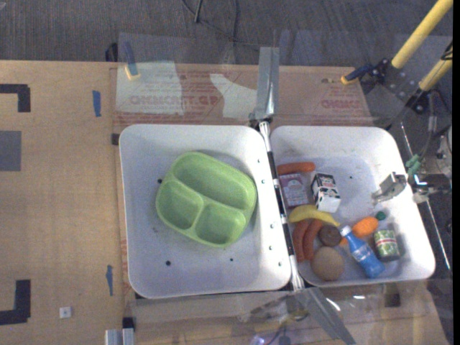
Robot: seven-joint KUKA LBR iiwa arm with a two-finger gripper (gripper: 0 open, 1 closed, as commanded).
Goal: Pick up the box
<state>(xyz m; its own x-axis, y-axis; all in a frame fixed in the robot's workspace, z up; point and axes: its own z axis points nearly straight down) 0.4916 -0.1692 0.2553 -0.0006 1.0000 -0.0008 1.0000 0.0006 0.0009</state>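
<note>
A small dark red box (pixel 293 189) lies flat against the left wall of the right bin (pixel 359 142), just below an orange carrot (pixel 296 168). Next to the box, on its right, stands a white carton (pixel 325 191) with dark print. My gripper (pixel 391 186) appears as a small grey metal part over the right bin's right side. It sits well to the right of the box and carton and touches neither. Nothing is seen in its hold.
A banana (pixel 313 214), sausages (pixel 305 237), a potato (pixel 328 262), a blue bottle (pixel 363 253), an orange (pixel 365 226) and a green can (pixel 387 244) crowd the right bin's front. The left bin (pixel 144 250) holds a green divided plate (pixel 206 199).
</note>
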